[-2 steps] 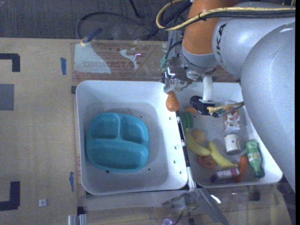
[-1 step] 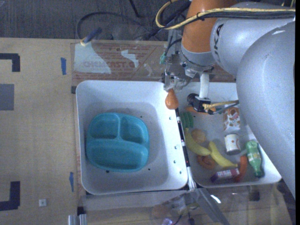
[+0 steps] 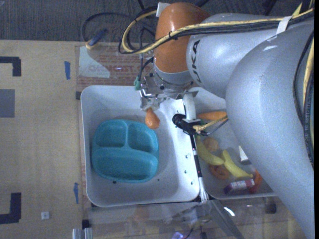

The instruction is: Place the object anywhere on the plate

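Holding a small orange thing (image 3: 152, 118) in the shut pincer (image 3: 149, 105), just beside the blue plate (image 3: 125, 151), not dropped yet.

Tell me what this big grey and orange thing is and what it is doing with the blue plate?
It is a robot arm, seen by a camera looking down from above. It reaches in from the right over two white bins. Its gripper hangs over the left bin, and a small orange object sits right under it, just beside the top edge of the blue plate. The plate has three sections, with nothing in them yet. I cannot tell if the robot is truly holding the orange object. The right bin holds toy food, like yellow bananas.
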You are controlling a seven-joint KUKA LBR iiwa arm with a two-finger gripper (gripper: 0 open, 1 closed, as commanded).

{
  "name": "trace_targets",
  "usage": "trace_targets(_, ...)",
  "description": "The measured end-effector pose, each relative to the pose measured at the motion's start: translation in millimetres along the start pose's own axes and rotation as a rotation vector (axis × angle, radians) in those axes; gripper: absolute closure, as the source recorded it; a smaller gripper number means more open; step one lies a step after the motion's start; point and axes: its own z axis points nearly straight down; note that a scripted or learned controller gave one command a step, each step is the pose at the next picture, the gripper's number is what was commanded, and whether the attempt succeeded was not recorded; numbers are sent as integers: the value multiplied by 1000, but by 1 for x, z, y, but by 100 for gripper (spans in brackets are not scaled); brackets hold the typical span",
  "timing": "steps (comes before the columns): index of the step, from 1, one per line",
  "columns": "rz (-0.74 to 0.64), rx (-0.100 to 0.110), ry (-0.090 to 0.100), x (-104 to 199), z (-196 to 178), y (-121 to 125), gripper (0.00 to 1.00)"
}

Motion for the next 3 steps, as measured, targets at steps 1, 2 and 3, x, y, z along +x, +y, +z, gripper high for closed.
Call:
trace_targets(1,-22,0,0,35,-10,-14,100)
trace_targets(2,-96,-6,-1,51,-49,-15,100)
trace_targets(3,-96,-6,-1,51,-49,-15,0)
